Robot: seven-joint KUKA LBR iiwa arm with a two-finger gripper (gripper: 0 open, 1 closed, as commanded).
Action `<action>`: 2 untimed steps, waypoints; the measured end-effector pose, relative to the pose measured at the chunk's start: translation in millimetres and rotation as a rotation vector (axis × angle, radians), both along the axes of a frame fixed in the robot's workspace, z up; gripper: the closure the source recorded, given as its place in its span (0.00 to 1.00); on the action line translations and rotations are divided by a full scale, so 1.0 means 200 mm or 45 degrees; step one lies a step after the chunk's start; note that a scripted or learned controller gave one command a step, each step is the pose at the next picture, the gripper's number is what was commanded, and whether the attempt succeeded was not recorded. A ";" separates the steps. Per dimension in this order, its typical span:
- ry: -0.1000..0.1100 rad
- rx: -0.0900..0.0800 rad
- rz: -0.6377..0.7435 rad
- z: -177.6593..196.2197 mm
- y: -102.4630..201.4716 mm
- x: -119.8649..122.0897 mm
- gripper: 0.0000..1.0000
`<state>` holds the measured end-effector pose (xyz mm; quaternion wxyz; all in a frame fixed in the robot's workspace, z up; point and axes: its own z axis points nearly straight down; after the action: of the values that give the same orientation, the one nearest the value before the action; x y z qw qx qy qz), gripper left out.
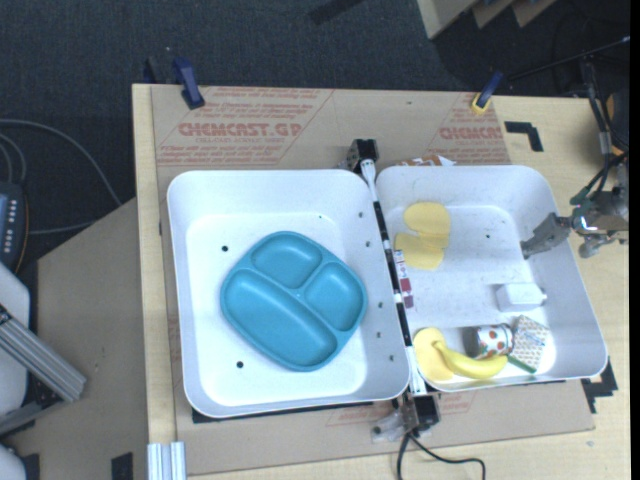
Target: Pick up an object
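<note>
Gripper at right bin's right rim, jaws state unclear; could clip rim, missing banana.

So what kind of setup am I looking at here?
Most likely a robotics lab's pick-testing bench: two white bins clamped onto a board, dark carpet around it, and mixed test items such as a blue divided plate and a toy banana.

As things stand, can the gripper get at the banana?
Probably yes. The banana lies uncovered at the right bin's near edge, and the gripper sits over that bin's right side.
</note>
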<state>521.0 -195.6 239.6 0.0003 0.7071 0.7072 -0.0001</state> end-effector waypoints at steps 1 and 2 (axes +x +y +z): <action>0.003 0.002 0.001 -0.49 0.10 0.29 0.00; -0.001 0.002 0.001 -0.77 0.50 0.49 0.00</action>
<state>619.1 -96.4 85.2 0.0002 0.7068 0.7074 0.0007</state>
